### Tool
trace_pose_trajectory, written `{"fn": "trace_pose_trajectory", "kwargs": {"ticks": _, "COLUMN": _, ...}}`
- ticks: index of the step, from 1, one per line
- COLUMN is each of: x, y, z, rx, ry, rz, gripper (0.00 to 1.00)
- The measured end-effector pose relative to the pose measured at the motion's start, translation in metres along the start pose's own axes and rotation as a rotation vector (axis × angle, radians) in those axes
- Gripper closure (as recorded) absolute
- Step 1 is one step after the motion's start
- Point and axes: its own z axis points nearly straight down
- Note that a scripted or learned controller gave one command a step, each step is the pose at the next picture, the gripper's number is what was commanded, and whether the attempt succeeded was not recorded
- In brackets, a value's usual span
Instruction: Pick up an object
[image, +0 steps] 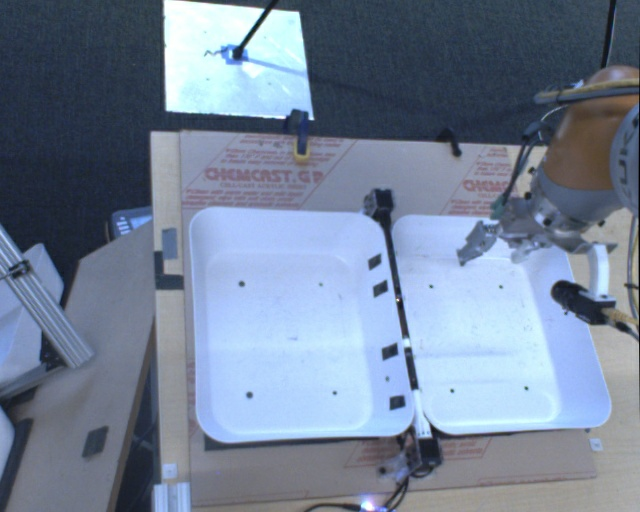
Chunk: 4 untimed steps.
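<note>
So the grey metal gripper (478, 243) sat over the upper left part of the right-hand shallow white plastic bin (590, 400), close to that bin's top rim and pointing down and left in the frame. Honestly couldn't tell how far open it was or whether it had hold of anything, it was just too small and grey on white at that angle. Couldn't tell if it was touching the bin floor either.

The grey arm with the orange band (595, 140) came in from the upper right corner of the frame.

As for the thing to pick up, I couldn't make out where it was. All I could see on the floor of the right-hand bin was white plastic with a few tiny dark dots. Same deal with the left-hand shallow white plastic bin (200, 225), which filled the middle left of the frame.

The two bins sat side by side, touching along a seam with a row of small black clips (385, 290) down it. Both rested on a brown board with red printed lettering (260, 170). Just above the board's top edge was a small blue and yellow clamp (298, 135), and in the upper left of the frame lay a shiny square metal sheet (235, 60) on the dark floor.
</note>
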Motion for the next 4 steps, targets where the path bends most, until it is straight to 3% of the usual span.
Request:
{"fn": "trace_pose_trajectory", "kwargs": {"ticks": 1, "x": 0.0, "y": 0.001, "z": -0.011, "rx": -0.003, "ry": 0.0, "rz": -0.002, "gripper": 1.0}}
{"fn": "trace_pose_trajectory", "kwargs": {"ticks": 2, "x": 0.034, "y": -0.001, "z": -0.165, "rx": -0.019, "ry": -0.001, "rz": -0.005, "gripper": 1.0}}
{"fn": "trace_pose_trajectory", "kwargs": {"ticks": 3, "x": 0.084, "y": 0.001, "z": -0.334, "rx": -0.011, "ry": 0.0, "rz": -0.003, "gripper": 1.0}}
{"fn": "trace_pose_trajectory", "kwargs": {"ticks": 4, "x": 0.058, "y": 0.06, "z": -0.269, "rx": 0.003, "ry": -0.001, "rz": 0.003, "gripper": 1.0}}
